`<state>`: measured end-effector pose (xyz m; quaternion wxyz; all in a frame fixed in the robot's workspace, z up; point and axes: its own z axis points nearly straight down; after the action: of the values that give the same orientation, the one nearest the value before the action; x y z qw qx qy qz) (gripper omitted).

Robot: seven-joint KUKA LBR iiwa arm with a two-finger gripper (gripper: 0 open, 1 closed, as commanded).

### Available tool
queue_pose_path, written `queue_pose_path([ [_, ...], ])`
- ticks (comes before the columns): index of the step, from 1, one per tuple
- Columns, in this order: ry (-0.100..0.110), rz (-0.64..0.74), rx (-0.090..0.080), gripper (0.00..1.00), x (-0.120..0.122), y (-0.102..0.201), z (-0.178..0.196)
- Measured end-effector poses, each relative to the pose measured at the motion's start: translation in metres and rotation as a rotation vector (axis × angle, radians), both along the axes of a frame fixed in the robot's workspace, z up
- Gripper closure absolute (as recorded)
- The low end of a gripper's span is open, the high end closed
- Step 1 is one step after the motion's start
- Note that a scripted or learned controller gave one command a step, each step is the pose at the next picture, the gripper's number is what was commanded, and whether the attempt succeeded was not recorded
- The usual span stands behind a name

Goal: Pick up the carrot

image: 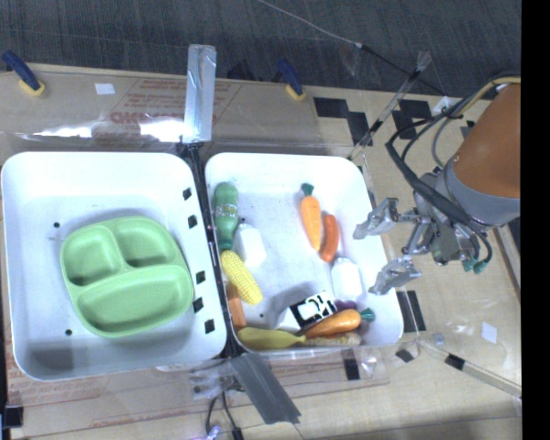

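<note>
Tabletop (495, 356) of pale board carrying two shallow white bins side by side, seen from above at a slant. The left bin (37, 181) holds a green divided plate (124, 273) lying flat near its middle, presumably kept apart as a place to set things down. The right bin (348, 177) gathers the toy foods, which lie loose and in no order, as objects tipped in for picking would. The arm (495, 154), grey with an orange band, enters from the right and stops outside the right bin's right wall; its gripper (389, 243) hangs just beyond that wall with the jaws spread wide apart and nothing between them, a posture that suits an approach not yet begun rather than a grasp. Among the foods, a green bottle-like piece (225, 207) and a corn cob (241, 276) lie along the bin's left wall, a yellow banana (268, 338) along the bottom wall, and an orange pepper-like piece (335, 322) beside a black-and-white tag (310, 309). The carrot (310, 218), orange with a small green top pointing to the far wall, lies in the upper right part of the right bin, touching a redder sausage-like piece (329, 235) on its right, so a clean grasp would likely need the jaws to close across the carrot alone.
</note>
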<state>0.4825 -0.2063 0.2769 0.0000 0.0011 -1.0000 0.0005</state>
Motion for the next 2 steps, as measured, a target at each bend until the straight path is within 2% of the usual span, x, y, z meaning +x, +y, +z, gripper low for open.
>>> queue_pose_path([
  [1,0.008,0.007,0.005,0.00,0.026,-0.003,-0.084],
  [2,-0.001,-0.015,0.003,0.00,0.104,0.033,-0.187],
])
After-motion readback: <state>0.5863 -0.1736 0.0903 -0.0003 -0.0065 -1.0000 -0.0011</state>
